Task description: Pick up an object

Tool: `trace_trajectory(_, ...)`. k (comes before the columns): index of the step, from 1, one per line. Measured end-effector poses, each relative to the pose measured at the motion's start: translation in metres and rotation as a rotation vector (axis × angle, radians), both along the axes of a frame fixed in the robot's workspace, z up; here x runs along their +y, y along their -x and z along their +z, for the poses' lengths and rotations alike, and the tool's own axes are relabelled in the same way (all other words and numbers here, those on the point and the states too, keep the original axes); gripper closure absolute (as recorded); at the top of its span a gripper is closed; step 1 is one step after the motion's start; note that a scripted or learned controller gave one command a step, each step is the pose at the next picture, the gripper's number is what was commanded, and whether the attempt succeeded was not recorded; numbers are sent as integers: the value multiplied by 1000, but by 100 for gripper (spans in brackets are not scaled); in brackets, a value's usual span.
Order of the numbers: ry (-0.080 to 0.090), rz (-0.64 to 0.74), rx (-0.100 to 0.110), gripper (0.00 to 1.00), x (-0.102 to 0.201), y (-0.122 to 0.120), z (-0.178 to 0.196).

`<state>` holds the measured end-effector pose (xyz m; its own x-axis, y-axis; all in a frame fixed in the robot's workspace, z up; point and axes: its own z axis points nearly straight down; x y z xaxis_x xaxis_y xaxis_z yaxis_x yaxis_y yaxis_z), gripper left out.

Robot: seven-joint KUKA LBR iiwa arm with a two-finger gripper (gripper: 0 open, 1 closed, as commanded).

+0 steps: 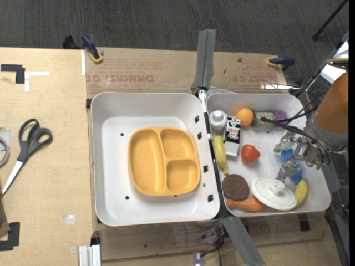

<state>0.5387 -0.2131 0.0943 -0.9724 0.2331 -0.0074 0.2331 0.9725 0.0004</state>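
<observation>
We see the gripper [289,158] low in the right bin [316,204], above a white plate [273,194], beside a blue object [294,176]; tomato [250,153], cookie [236,187], bananas nearby; yellow divided tray [164,161] in left bin [105,165]

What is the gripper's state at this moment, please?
Gripper: low in the right bin, above the white lid; open or closed cannot be told.
</observation>
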Motion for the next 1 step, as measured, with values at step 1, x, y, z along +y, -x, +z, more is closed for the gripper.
trace_trajectory(1, 1, 3, -3, 100, 1, -2, 10)
